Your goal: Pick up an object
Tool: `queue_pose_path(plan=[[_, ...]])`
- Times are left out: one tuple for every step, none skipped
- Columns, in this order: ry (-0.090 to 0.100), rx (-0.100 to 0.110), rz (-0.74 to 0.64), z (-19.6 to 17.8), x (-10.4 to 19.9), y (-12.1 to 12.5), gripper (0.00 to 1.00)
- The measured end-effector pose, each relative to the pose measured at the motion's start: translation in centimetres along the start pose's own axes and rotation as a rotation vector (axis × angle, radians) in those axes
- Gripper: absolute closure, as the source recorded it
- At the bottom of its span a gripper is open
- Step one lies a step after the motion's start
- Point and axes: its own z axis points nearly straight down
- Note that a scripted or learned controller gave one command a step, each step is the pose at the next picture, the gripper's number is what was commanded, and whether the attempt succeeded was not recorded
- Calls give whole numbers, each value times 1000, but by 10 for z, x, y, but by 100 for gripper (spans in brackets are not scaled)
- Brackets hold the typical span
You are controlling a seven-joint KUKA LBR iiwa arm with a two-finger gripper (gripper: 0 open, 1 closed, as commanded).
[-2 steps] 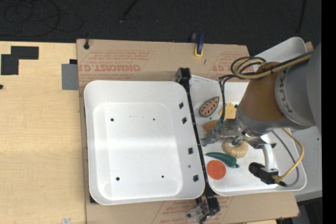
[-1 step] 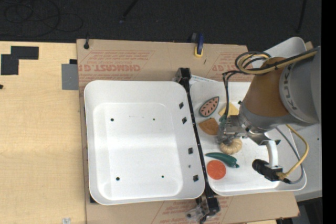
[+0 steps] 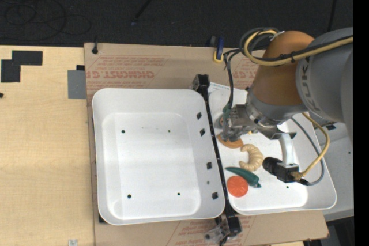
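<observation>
With the left bin (image 3: 150, 152) lying well to its left, the tool (image 3: 232, 131) is hanging low in the right bin (image 3: 311, 196) over a tan disc (image 3: 232, 143), its grip impossible to judge, risking a miss beside the nearby croissant-like piece (image 3: 252, 156).

Even overhead light, moderate brightness; the left bin (image 3: 147, 152) and the right bin (image 3: 300, 196) read near-white with mild glare on the rims and no clipped detail. Soft shadow falls under the arm (image 3: 288, 75) onto the right bin. Background is dark, focus slightly soft overall, compression noise on edges.
</observation>
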Motion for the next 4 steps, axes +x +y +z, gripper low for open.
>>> queue_pose_path(plan=[[-3,4,4,-38,36,27,100],[-5,3,14,-117,-16,-27,100],[-3,-3,3,-213,48,8,100],[-5,17,15,-162,-4,-69,100]])
